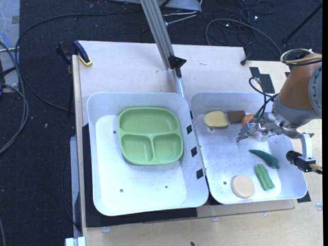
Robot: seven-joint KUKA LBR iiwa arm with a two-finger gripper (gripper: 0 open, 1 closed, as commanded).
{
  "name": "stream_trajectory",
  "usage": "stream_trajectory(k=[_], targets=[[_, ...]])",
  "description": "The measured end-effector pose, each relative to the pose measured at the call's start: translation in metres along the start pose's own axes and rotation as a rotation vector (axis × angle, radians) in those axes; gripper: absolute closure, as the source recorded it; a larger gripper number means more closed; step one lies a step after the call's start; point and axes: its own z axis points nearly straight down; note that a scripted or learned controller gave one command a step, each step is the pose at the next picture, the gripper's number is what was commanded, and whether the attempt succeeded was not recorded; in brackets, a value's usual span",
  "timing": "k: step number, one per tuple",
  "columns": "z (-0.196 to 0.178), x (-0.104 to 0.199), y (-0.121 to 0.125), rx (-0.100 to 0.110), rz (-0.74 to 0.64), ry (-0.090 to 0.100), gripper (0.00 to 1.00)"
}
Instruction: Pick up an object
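Landmark: right bin point(220, 152).
Left bin point(102, 152): beside it, holds green tray point(151, 136).
Arm point(300, 94): over right bin's far right rim.
Gripper point(245, 134): low over bin's far middle; grip state cannot tell.
Yellow block point(216, 119): far left.
Tan disc point(242, 186): near edge.
Green stick point(264, 177): right of disc.
Dark green pepper point(265, 157): right centre.
Brown block point(236, 117): beside yellow block.

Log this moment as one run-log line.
arm: over right bin | hand: low beside brown block, nothing seen held | yellow piece, green items, round disc: lying in bin | green tray: left bin
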Motion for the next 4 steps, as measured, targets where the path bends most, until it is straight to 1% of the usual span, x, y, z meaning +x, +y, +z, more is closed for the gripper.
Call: stream_trajectory(k=[1,2,3,4], targets=[[-0.014,-0.001,0.001,-0.006,0.0,-0.002,1.0],[-0.067,-0.011,0.002,-0.01,0.003,-0.004,1.0],[-0.121,-0.012,0.004,-0.011,0.0,-0.004,1.0],[-0.117,0.039,-0.01,-0.002,-0.004,0.001,1.0]])
